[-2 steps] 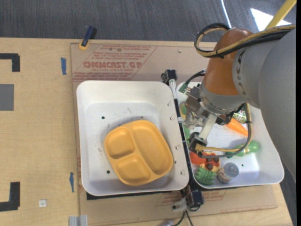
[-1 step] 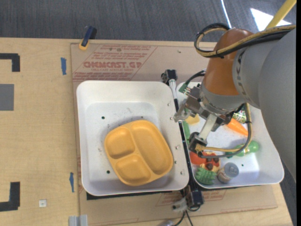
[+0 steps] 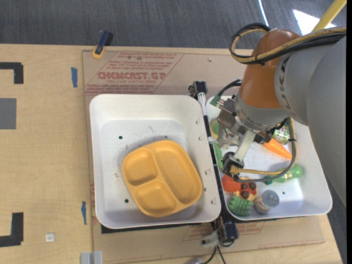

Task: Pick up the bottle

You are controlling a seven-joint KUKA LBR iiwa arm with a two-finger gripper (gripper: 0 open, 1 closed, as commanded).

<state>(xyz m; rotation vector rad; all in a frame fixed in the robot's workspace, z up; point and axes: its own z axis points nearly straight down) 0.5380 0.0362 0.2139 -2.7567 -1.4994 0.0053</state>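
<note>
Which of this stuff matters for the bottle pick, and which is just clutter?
Job: tool, down in the right bin; grey capped item, probably the bottle.
Clutter: yellow plate in the left bin; carrot; green toy.

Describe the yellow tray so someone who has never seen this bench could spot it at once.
Two white bins sit side by side; take the left bin, the one away from the arm. The tray lies flat on its floor, toward the near edge. It is yellow with rounded corners and three compartments, far bigger than the small items crowded in the right bin.
</note>
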